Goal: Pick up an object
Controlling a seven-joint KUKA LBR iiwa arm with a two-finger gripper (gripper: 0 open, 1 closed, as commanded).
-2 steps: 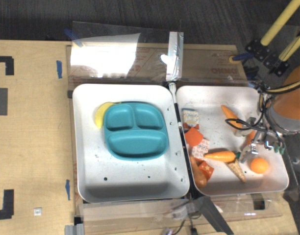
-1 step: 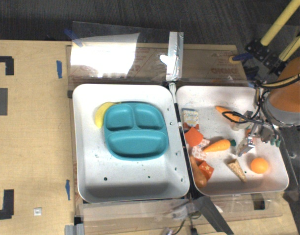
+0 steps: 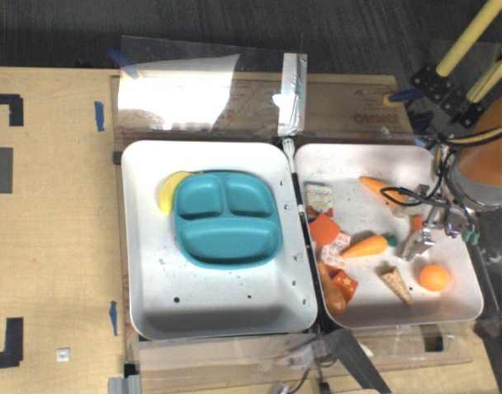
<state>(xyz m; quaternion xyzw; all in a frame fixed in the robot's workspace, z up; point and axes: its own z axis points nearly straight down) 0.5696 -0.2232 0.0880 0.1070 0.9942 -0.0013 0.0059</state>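
Hovering low in the right bin [image 3: 468,302], the claw [image 3: 417,240] sits between carrot [image 3: 364,247] and orange ball [image 3: 434,277]; its grip cannot be told.

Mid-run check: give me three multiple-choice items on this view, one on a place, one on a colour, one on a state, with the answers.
1. Where does the divided plate lie?
A. left bin
B. right bin
C. on the bench outside the bins

2. What colour is the ball in the right bin?
A. green
B. orange
C. blue

3. How does the carrot lie?
A. standing upright
B. on its side on the bin floor
C. on the divided plate

Answers: 1 A, the teal plate rests in the left bin. 2 B, it is orange, beside the gripper. 3 B, it lies flat near the middle of the right bin.
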